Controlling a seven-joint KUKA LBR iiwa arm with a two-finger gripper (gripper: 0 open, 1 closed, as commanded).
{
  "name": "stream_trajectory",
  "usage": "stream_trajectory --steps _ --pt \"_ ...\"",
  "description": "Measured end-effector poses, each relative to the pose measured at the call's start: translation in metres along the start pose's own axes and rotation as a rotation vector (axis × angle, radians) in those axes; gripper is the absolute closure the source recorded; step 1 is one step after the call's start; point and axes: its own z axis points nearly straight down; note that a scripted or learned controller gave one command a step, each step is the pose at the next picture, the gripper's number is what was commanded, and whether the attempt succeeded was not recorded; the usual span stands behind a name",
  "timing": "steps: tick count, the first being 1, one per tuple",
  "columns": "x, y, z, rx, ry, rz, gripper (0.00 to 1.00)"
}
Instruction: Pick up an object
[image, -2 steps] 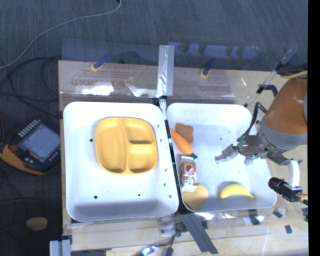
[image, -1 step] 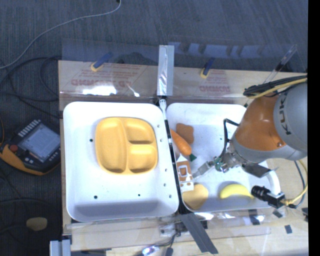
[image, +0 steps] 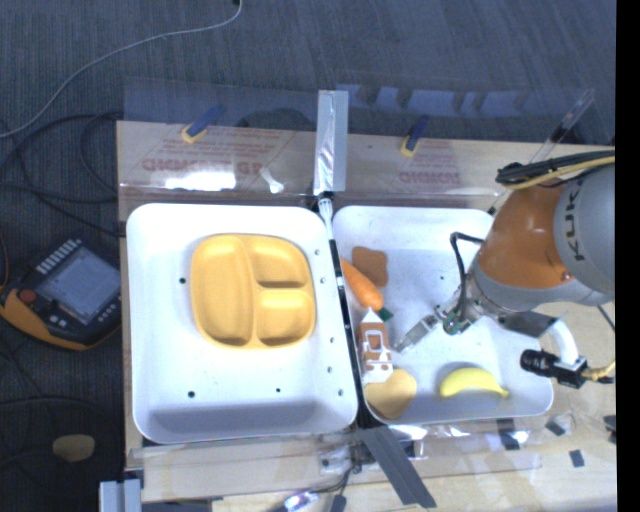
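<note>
Well to the claw's left, a yellow divided tray (image: 252, 288) is lying in the left bin (image: 150, 400), and nothing there is being touched. Nearer, in the right bin (image: 420, 235), a row of objects is being left against the bin's left wall: a brown piece (image: 370, 262) up and to the left of the claw, an orange carrot (image: 362, 284) beside it, a small white carton (image: 374, 345) just left of the claw, and a tan rounded piece (image: 392, 393) below and to the left. The claw (image: 418, 331) is being held low over the bin floor, near the carton but apart from it; whether it is parted or closed cannot be told, and nothing is being seen between its tips. A banana (image: 472, 382) is lying below and slightly right of the claw, also apart from it. The task is being judged as not yet done: no object is being lifted, and a grasp and a raise are being left to do.
</note>
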Motion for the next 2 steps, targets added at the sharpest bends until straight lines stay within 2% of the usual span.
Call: stream_trajectory --steps 1,2 --pt "-0.032 0.067 -0.011 0.006 0.004 0.101 0.0" --pt "0.031 0.01 -0.001 -0.002 -0.011 0.059 0.0"
